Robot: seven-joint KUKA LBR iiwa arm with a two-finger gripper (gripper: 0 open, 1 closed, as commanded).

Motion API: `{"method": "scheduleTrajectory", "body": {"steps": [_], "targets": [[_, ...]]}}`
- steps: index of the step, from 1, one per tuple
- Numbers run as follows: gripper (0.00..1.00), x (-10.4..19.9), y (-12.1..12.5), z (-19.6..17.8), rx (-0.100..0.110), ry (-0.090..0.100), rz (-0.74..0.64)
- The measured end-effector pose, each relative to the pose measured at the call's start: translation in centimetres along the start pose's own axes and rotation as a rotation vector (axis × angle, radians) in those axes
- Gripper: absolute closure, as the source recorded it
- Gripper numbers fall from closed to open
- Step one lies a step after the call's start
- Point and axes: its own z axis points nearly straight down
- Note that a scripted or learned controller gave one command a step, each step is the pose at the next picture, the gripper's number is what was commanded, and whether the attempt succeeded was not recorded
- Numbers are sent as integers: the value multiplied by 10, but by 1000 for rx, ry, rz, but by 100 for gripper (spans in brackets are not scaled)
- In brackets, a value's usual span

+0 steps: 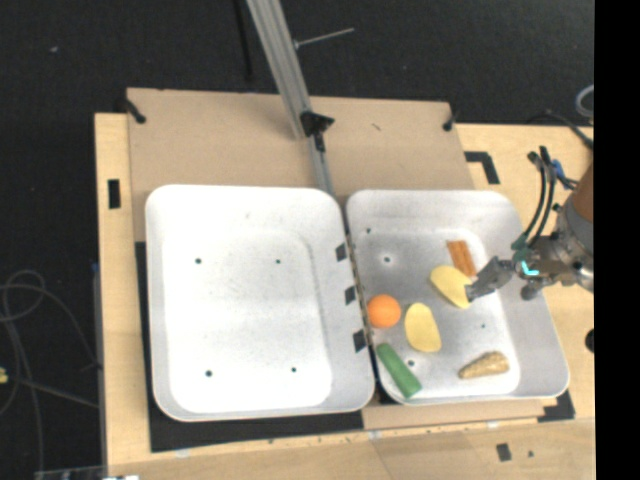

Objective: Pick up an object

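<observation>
The robot's dark grey two-finger gripper (492, 278) ended in slim blackish fingers, with a small teal-lit patch on its body. Black cables (543, 193) looped above the wrist, beside a brownish-orange band (583, 196).

One fixed camera above the bench (110, 268), looking down at a slant, both white bins (250, 398) in frame

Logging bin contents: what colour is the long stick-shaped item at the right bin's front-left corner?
Green. The stick-shaped item shows clearly in the camera view.
</observation>
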Motion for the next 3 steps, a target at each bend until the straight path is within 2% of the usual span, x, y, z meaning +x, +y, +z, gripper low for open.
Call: {"method": "scheduleTrajectory", "body": {"steps": [1, 2, 3], "targets": [[0, 0, 1, -2, -4, -1, 2], [0, 2, 6, 42, 1, -1, 6], [0, 4, -1, 86, 2, -1, 4]]}}
